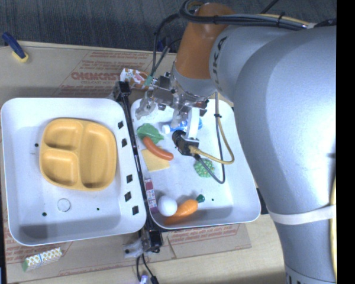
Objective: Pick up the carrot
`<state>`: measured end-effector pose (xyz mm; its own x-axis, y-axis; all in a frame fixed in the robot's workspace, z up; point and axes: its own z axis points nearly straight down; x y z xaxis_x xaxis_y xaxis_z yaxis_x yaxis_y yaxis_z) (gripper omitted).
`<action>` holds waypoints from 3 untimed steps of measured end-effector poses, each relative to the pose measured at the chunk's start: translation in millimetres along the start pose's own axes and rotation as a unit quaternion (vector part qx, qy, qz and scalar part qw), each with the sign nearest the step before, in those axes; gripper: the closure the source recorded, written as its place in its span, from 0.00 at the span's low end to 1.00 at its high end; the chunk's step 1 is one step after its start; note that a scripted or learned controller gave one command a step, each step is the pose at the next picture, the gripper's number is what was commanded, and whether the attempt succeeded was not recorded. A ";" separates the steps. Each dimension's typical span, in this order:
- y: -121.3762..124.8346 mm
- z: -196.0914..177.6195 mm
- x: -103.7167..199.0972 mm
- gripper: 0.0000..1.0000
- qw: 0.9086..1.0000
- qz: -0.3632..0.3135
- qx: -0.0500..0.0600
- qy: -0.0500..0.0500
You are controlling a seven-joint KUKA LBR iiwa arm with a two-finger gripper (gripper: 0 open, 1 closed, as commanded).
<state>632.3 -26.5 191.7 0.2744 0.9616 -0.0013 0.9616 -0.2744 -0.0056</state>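
Carrot (183,209) lies at right bin's (244,185) front edge, touching white egg (167,206); hand (168,106) hovers well apart over bin's back, grasp state can't tell; yellow tray (78,153) in left bin (18,176).

even, soft light (slightly grainy), faint shadows inside both white bins (12,158).

Two shallow white plastic bins: left bin (12,158), right bin (239,182). One yellow divided plastic tray (80,152), three compartments. One orange carrot with green top (183,209). One white egg (167,206). One red-orange sausage (158,149). One pale yellow cheese slice (155,161). One green leafy piece (149,131). One small green textured item (203,169).
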 end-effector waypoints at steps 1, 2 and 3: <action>-57.3 0.9 -24.7 0.00 0.989 0.150 0.001 0.000; -83.6 1.1 -27.8 0.00 0.999 -0.037 0.000 0.000; -63.7 0.5 8.7 0.00 0.990 -0.142 -0.002 0.000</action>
